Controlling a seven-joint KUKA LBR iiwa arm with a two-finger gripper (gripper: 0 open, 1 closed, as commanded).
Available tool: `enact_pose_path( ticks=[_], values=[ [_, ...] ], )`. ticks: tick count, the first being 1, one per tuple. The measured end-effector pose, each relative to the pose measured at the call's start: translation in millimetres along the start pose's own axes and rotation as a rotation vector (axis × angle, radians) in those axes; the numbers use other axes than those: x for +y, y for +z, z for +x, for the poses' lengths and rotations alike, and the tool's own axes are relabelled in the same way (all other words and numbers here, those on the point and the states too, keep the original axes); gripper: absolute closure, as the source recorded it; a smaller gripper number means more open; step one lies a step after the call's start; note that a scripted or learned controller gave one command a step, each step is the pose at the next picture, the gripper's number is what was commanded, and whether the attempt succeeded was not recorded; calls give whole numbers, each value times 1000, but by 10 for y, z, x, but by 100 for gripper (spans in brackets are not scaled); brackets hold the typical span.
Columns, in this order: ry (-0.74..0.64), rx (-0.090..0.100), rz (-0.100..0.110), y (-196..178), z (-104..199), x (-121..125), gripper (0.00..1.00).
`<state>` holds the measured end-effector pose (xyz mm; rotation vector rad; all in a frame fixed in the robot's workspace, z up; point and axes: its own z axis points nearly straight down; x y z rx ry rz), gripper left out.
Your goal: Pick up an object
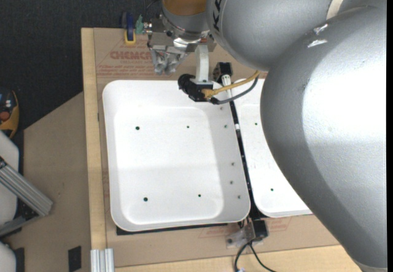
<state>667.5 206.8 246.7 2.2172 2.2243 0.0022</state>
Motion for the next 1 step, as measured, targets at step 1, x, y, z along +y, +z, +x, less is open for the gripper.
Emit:
enact_pose_path(
  ticks=[1],
  values=[
    [0,3,-7,-683,196,-4,100]
  ],
)
